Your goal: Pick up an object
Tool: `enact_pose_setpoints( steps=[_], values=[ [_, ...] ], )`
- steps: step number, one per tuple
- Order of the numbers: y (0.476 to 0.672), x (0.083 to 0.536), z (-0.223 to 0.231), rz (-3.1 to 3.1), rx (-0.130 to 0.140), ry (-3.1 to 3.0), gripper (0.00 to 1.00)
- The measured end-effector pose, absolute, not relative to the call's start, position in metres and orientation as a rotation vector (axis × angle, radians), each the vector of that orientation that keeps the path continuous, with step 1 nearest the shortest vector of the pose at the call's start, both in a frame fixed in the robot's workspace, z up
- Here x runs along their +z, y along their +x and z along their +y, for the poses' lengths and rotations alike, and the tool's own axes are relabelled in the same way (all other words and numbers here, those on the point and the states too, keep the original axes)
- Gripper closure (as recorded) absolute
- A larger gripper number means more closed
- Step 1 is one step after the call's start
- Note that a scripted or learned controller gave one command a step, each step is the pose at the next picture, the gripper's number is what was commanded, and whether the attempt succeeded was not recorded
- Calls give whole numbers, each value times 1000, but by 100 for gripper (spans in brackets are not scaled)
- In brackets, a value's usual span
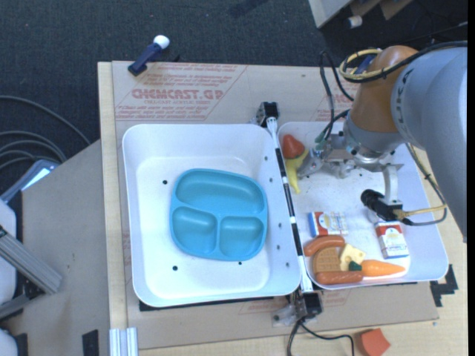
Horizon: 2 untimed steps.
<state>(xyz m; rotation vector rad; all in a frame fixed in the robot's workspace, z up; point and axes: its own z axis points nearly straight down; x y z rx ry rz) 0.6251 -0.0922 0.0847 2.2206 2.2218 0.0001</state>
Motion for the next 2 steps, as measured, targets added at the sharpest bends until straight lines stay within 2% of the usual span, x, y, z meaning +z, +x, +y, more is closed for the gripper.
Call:
enact_pose_setpoints(
  steps=[1,2],
  values=[
    [625,95,-92,2221,2,2220,100],
    [625,95,-92,2221,2,2220,0]
  ],
)
